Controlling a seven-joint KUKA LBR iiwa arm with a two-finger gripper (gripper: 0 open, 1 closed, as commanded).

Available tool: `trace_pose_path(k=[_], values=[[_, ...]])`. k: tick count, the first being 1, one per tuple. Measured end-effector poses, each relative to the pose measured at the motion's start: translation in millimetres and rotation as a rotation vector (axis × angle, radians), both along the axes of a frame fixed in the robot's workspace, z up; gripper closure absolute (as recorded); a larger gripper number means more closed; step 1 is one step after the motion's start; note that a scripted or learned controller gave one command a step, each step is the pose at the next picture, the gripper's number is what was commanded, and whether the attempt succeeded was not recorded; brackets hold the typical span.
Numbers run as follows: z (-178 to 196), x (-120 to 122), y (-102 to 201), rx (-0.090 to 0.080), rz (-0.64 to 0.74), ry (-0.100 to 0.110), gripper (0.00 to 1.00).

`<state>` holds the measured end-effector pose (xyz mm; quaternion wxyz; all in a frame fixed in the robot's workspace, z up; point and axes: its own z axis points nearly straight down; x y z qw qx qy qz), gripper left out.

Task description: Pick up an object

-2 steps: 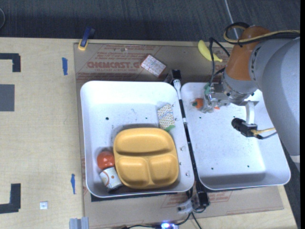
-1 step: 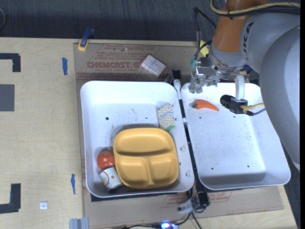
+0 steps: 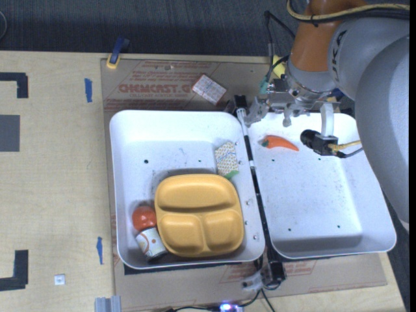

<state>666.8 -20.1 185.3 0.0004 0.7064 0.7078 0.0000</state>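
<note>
Claw (image 3: 290, 112) position, as I read it from my station: above the far edge of the right bin (image 3: 338, 239), close to the orange carrot (image 3: 281, 143) lying in that bin's far-left corner, nothing gripped. Left bin (image 3: 123, 174) holds a yellow divided tray (image 3: 198, 214), a patterned packet (image 3: 226, 158) at the tray's far-right edge, and a red-and-white toy (image 3: 147, 229) touching its left side.

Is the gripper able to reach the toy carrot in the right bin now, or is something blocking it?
Probably yes. The toy carrot lies alone on the floor of the right bin, near its far edge, and the gripper hangs just above it with nothing between them.
</note>
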Motion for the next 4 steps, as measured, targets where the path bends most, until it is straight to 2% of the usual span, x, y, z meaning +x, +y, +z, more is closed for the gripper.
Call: trace_pose_path(k=[1,2,3,4], values=[[-99,0,-82,-0.001,-0.002,-0.001,0.0],[-100,-85,-74,0.0,-0.002,-0.001,0.0],[-89,-84,-74,0.0,-0.003,-0.004,1.0],[0,-127,10,0.001,0.0,0.0,1.0]])
